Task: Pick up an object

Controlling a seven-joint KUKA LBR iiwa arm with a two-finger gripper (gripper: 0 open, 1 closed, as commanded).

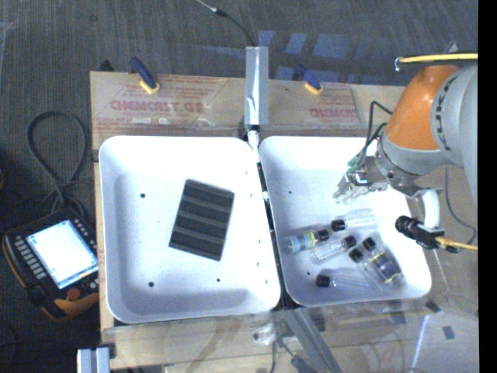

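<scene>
Vials (349, 247), small clear plastic ones with black caps, lie scattered in the right bin (303, 162) toward the table's near right corner; likely light, stiff, slick and prone to rolling, so best pinched across the body at mid-length. Claw (353, 183) hovers just above the cluster; whether it is spread or pressed together, cannot tell. Left bin (124, 169) holds a dark ribbed block (203, 219).

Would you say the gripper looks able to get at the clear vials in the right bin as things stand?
Probably yes: the gripper hovers just above the clear vials in the right bin, and nothing lies over them.
</scene>
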